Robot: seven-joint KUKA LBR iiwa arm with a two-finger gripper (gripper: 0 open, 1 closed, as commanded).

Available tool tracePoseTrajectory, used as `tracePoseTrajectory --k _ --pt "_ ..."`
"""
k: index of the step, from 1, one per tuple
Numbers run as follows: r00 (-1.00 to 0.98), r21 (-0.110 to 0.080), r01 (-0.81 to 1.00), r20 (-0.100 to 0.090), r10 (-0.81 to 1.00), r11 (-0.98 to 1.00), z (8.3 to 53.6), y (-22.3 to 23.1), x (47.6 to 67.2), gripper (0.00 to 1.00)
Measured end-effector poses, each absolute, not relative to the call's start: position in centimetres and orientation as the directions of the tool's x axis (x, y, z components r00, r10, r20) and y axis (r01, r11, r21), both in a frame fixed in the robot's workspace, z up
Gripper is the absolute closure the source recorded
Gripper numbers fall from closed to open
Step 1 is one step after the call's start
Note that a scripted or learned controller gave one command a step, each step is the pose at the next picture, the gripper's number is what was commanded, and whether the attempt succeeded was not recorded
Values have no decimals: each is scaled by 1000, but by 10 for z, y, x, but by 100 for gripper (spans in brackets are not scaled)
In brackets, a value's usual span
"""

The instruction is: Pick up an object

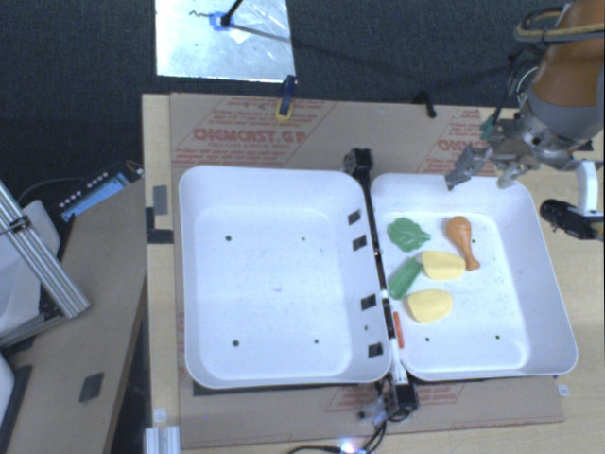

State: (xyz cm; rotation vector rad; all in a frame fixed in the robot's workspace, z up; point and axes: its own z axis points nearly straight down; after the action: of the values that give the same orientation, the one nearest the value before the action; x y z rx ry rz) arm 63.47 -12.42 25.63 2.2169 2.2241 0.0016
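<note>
Right bin (pixel 529 348): orange drumstick (pixel 461 239), two green leaves (pixel 408 234) (pixel 405 277), two yellow pieces (pixel 442 266) (pixel 429 305), clustered left of centre.

Two white bins (pixel 274 183) are sitting on a brown board (pixel 312 121) with red letters. Inside one, two yellow pieces (pixel 441 266), two green ones (pixel 408 234) (one darker) and an orange drumstick (pixel 462 239) are showing.

There are two white bins. The left bin (pixel 274 282) sits just beside the right bin (pixel 529 348). In the right bin are five toy foods. Two are yellow pieces (pixel 442 265) (pixel 430 305), close together. Two are green pieces (pixel 408 234) (pixel 405 278), on the side nearer the left bin. One is an orange drumstick (pixel 461 239).
</note>
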Motion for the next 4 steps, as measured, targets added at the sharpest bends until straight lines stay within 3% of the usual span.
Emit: tracePoseTrajectory --k 1,2,3,4 --pt "-6 22 1000 -7 1000 6 511 -147 662 0" --pt "-10 8 1000 -4 1000 10 512 -146 662 100" --pt "-1 5 1000 -1 1000 1 537 -147 631 100" --pt "0 3 1000 -2 1000 0 534 -170 669 100"
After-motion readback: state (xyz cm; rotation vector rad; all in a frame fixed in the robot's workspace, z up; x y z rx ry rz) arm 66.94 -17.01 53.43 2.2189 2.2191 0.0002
